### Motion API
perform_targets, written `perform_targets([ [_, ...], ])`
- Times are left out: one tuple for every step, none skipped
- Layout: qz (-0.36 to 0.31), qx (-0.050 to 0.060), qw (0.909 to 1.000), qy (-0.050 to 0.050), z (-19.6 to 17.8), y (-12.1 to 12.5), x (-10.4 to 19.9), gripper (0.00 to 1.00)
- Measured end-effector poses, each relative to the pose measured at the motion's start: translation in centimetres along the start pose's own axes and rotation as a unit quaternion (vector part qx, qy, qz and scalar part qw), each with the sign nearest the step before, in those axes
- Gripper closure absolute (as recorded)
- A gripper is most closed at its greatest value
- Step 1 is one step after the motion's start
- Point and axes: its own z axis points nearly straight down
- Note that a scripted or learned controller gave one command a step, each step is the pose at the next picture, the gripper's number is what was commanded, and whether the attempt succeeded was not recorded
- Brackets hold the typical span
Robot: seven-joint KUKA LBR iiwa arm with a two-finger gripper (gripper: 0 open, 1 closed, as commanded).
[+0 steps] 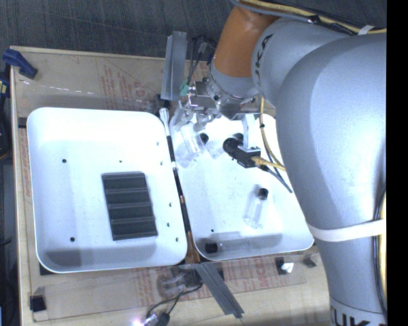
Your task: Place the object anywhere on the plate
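Observation:
A dark grey ribbed plate [129, 206] lies flat in the left bin [54, 134], a little right of its middle. My gripper [192, 122] hangs over the back left corner of the right bin [296, 233], close to the wall between the bins. Just below it is a clear vial with a black cap [190, 143], on or just above the bin floor. Whether the gripper has hold of it is unclear. Another clear vial with a black cap [254, 208] lies in the middle of the right bin. A third clear vial [221, 243] rests against the front wall.
A black fitting with a cable [239, 150] hangs off the wrist over the right bin. The grey arm [326, 128] covers the right bin's right side. A metal bracket [174, 66] stands behind the bins, and another bracket [214, 291] lies in front.

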Motion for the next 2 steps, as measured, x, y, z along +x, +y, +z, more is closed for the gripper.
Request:
perform_targets([
  [-0.025,0.001,0.9997,-0.001,0.5,-8.8,2.4,1.0],
  [-0.131,0.001,0.9914,-0.001,0.6,-18.1,2.5,1.0],
])
